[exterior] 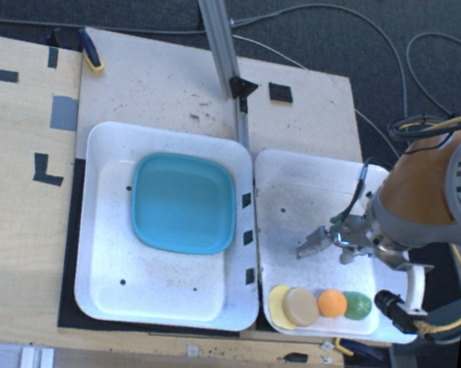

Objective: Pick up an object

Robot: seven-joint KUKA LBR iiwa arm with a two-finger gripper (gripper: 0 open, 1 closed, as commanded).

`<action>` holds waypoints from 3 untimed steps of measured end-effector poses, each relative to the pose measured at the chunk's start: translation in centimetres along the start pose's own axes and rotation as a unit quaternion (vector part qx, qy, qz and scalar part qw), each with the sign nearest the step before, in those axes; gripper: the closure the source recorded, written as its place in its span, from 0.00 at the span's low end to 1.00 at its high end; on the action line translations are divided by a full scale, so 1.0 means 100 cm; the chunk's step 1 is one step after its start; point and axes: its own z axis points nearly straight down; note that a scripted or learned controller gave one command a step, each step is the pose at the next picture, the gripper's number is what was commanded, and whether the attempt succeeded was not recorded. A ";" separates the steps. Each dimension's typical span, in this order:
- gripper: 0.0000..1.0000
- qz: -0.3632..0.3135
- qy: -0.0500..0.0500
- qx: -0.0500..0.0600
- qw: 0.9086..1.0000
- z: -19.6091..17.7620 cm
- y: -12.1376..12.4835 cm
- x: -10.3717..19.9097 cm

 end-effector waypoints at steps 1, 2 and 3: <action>0.00 0.000 0.000 0.000 1.000 0.060 -0.008 -0.002; 1.00 0.000 0.000 -0.002 1.000 0.048 -0.007 -0.001; 1.00 0.000 -0.001 -0.004 1.000 0.006 -0.008 -0.001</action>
